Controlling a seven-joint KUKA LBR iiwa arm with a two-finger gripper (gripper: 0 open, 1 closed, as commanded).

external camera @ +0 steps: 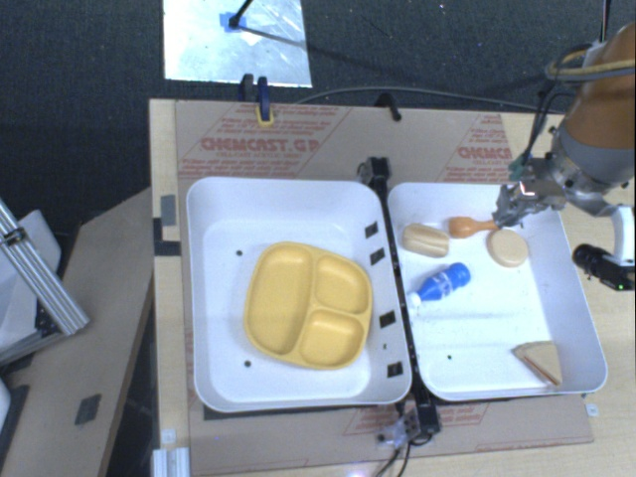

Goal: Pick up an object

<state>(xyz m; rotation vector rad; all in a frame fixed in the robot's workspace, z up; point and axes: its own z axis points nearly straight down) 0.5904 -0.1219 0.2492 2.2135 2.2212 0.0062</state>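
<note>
You are looking down at a bench (129, 256) carrying two shallow white bins side by side. The grey arm with its orange band (601, 117) is reaching in from the right, and its pincer (517, 202) is hanging over the far right part of the right bin (586, 366). You cannot tell how the pincer is set, because it is too small and blurred to read. It is sitting just beside the stick end of an orange wooden spoon-like piece (469, 227), and whether they are touching is unclear.

Just below the pincer a round tan disc (508, 248) is lying. To its left, a pale bread-roll shape (425, 239) is resting near the bin's dividing wall. A small blue bottle with a white cap (438, 284) is lying tilted near the bin's middle. A tan wedge (538, 361) is sitting in the near right corner, well apart from the pincer.

Bare white floor is lying open between the bottle and the wedge. The left bin (214, 217) is holding a yellow three-compartment tray (308, 304).
</note>
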